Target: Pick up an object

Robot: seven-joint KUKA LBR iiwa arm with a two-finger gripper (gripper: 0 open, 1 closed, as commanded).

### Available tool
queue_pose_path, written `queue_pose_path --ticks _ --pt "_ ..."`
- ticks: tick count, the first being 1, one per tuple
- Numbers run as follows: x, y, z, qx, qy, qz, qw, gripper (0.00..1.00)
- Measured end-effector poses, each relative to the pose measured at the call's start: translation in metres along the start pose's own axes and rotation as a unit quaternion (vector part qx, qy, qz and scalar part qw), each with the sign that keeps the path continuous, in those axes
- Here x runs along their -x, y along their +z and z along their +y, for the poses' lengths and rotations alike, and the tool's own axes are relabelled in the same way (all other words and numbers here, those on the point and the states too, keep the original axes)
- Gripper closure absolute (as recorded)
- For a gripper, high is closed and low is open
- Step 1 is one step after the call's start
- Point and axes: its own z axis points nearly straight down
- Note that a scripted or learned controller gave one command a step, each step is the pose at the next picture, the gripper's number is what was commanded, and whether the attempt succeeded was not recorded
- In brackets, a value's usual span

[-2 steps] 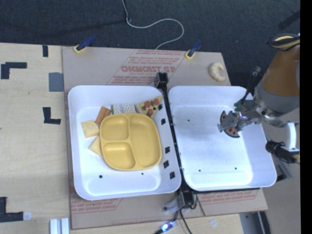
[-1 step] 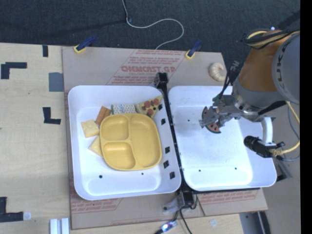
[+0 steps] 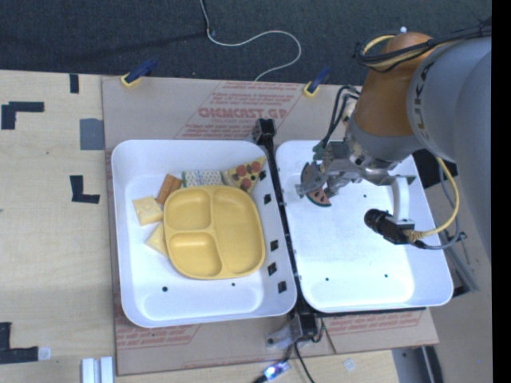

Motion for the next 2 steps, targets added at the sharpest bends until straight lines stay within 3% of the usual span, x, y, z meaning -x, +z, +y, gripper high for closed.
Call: queue_pose_path --ticks 1,2 --pt "-0.044 -0.019 0.031 0.001 0.0 0.0 1.0 1.0" --pt "-0.041 -0.006 0.028 -0.001 0.003 -0.001 1.0 1.0"
